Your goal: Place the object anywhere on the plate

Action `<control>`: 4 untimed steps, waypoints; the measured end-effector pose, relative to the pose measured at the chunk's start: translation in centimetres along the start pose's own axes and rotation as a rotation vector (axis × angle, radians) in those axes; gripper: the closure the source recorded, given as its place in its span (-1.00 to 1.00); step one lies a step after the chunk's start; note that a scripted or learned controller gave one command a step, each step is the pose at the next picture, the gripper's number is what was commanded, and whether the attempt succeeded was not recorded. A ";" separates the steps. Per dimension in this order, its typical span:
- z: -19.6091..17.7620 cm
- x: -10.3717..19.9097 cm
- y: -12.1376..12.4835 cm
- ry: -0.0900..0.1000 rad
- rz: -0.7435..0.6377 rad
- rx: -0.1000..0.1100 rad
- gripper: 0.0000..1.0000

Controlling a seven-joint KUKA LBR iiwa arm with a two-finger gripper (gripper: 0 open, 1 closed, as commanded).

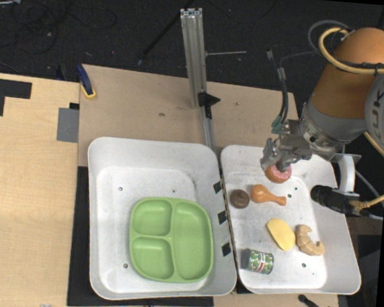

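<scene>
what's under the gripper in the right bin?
A pink, rounded object sits right below the gripper, over the right bin floor. The gripper covers its top, so its full shape and any contact with it are hidden. The orange drumstick-like toy lies just in front.

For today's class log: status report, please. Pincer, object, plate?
Pincer low over right bin, at pink object; grip unclear. Green plate in left bin, bare.

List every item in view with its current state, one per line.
tool: over right bin's far end, on a pink round object
green plate: flat in left bin, nothing on it
brown ball: resting
orange gourd: lying flat
yellow piece: lying flat
tan piece: lying flat
green can: on its side
</scene>
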State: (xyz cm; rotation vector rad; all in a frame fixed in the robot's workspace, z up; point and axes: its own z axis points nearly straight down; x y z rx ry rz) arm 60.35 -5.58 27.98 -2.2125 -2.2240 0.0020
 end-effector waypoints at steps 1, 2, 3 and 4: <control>1.3 4.3 0.5 -0.001 0.001 0.002 1.00; 3.2 9.2 0.9 -0.001 0.001 0.003 1.00; 4.8 14.6 -0.1 -0.001 0.000 0.003 1.00; 4.7 14.4 0.0 -0.003 0.003 0.001 -1.00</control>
